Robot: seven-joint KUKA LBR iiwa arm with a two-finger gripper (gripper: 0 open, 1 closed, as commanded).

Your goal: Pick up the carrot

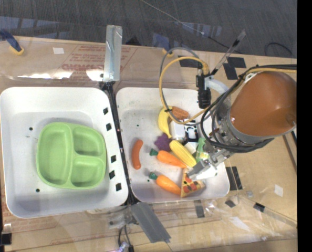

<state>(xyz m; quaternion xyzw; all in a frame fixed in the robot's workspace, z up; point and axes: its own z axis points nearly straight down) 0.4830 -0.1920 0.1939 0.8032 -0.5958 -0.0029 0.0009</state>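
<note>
two white bins sit side by side on the bench. the left bin [14, 140] holds a green divided plate [71, 154]; the right bin [130, 109] holds a clutter of toy food. the arm [261, 106], grey with an orange band, reaches in over the right bin's right side, and its gripper [204, 168] hangs low above the bin's lower right corner. i cannot tell from this slant what state the tool is in, and nothing shows as held.

next in size come a yellow banana [164, 122], an ear of corn [182, 153] lying slantwise, and a sausage [137, 154] apart on the left of the bin floor. there are two carrots — the upper carrot [169, 158] lies just beside the corn, its green top pointing left toward a purple grape bunch [162, 140], and the lower carrot [165, 183] lies near the bin's front wall, touching or nearly touching a pizza slice [190, 185].

either carrot looks like light, stiff, smooth plastic — likely slippery and prone to roll or squirt out along its taper. the sounder hold is probably across the thick middle, fingers square to the long axis. the lower carrot seems the better choice, with open floor on its left side, though the pizza slice crowds its tip.
</note>
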